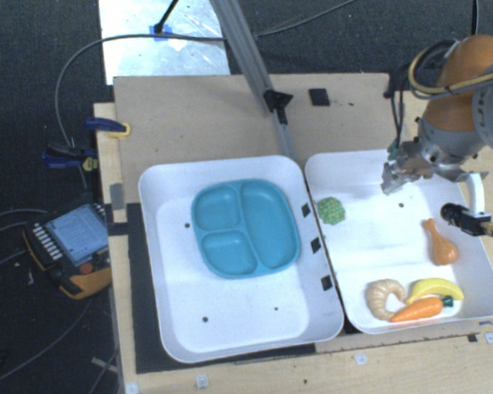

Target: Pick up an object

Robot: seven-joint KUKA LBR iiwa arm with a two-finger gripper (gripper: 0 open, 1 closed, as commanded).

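The right bin (346, 167) holds a green broccoli floret (331, 211) near its left wall, a tan drumstick (440, 243) at the right, and a croissant (383, 297), a banana (435, 288) and an orange carrot (418, 309) along the front. My gripper (395, 179) hangs over the bin's back right part, pointing down and left, well to the right of the broccoli. Nothing shows between its fingertips.
The left bin (176, 325) bears a blue three-compartment plate (245, 227). A grey pole (248, 51) slants across the back of the bench. Cables, clamps and a handheld device (72, 248) lie off the bench at the left.
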